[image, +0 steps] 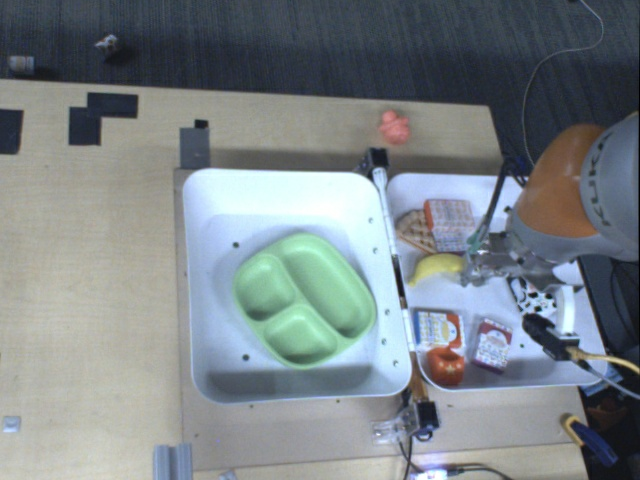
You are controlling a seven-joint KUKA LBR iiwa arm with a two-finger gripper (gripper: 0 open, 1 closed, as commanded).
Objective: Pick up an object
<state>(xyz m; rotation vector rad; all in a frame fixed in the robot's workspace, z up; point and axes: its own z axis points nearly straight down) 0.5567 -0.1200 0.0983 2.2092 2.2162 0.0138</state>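
Hovering beside the banana – the end effector; finger spread cannot be told.

The gripper hangs low over the right bin, just beside a yellow banana — small cartons and a red tomato lie nearby. The left bin holds a green divided plate.

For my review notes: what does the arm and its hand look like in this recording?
The arm is a thick, rounded grey body entering from the view's right, with a broad orange band above the wrist. Below it sits a darker grey wrist section ending in a small metallic hand over the right bin. A thin dark cable loops across the floor behind it.
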